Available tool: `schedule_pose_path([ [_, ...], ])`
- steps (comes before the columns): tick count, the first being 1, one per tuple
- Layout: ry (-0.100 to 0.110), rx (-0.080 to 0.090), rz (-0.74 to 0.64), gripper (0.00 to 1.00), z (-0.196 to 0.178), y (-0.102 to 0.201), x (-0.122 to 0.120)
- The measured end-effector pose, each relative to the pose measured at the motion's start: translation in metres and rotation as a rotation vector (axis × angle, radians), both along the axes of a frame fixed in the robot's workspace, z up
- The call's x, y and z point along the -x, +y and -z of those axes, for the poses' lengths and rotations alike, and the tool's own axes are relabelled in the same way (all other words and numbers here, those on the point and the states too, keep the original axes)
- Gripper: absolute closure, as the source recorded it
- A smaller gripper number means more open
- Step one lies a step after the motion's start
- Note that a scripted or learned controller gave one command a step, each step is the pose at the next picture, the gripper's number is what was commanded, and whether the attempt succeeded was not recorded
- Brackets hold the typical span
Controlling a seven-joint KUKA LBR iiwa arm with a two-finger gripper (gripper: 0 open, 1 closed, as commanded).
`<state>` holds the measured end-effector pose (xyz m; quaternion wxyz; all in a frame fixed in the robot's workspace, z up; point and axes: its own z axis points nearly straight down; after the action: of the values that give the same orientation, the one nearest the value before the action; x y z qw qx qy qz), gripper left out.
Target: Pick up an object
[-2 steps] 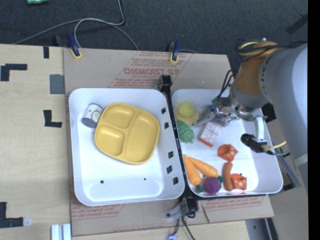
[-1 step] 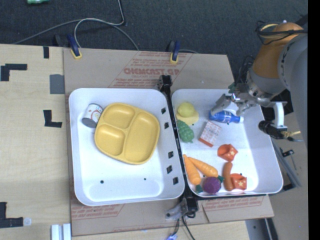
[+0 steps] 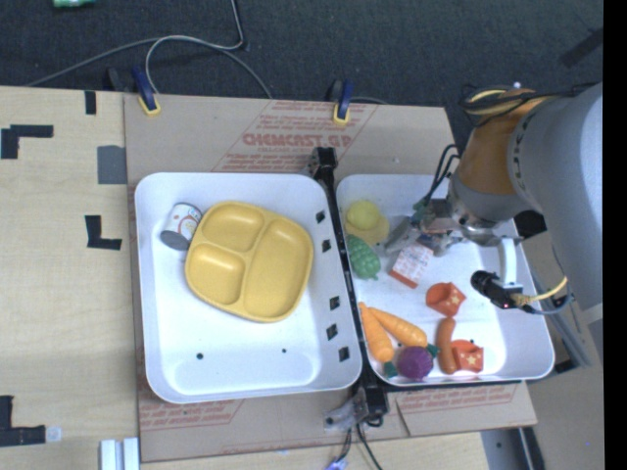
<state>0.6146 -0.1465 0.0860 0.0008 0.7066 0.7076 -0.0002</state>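
My gripper point(image 3: 419, 239) hangs low over the upper middle of the right bin point(image 3: 534, 346). It is open, with one grey finger point(image 3: 397, 233) angled toward the left, and nothing sits between the fingers. Just below it lies a small white and red packet point(image 3: 410, 263). A yellow lemon point(image 3: 364, 217) and a green knobbly fruit point(image 3: 364, 258) lie to its left. Toward the front of the bin are a red pepper point(image 3: 446, 299), two orange carrots point(image 3: 390, 327), a purple fruit point(image 3: 414, 362), a brown sausage point(image 3: 446, 345) and a red piece point(image 3: 469, 356).
The left bin point(image 3: 157, 341) holds a yellow divided plate point(image 3: 249, 260) and a small tin can point(image 3: 180, 226) at its upper left. The grey arm with its orange band point(image 3: 490, 155) covers the right bin's far right side. A black divider point(image 3: 338, 262) runs between the bins.
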Motion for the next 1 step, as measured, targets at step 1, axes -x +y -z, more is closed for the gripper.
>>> schedule_pose_path([
  [1, -0.001, 0.001, 0.000, 0.00, -0.0991, -0.0179, -0.0237],
])
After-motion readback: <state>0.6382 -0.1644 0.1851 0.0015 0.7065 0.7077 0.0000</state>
